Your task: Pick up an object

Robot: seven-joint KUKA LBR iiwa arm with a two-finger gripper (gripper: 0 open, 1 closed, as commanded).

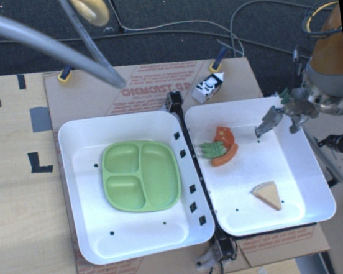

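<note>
- Nearest the camera, the right bin's (306, 206) front corner carries a tan wedge (267, 196), like a slice of cheese or bread, lying flat on the white floor and apart from everything else.
- Up from the wedge, in the middle of that same bin, sits a small toy piece (220, 145) with red, orange and green parts; it lies close to the divider between the two bins.
- Over in the left bin (79, 195), a green tray (142, 174) with three compartments lies flat, filling most of the middle.
- Now the arm (326, 50): it comes in from the right, orange band showing, and hangs over the right bin's far right edge.
- Its gripper (281, 119) is above the upper right part of that bin, well apart from the toy piece and from the wedge.
- Fingers (267, 124) look spread and released, with nothing between them.
- Behind the bins, a small black-and-white object (207, 86) rests on the cardboard sheet (152, 82) that covers the surface (15, 185).
- Both bins lie side by side on that cardboard, touching along their inner edges.
</note>
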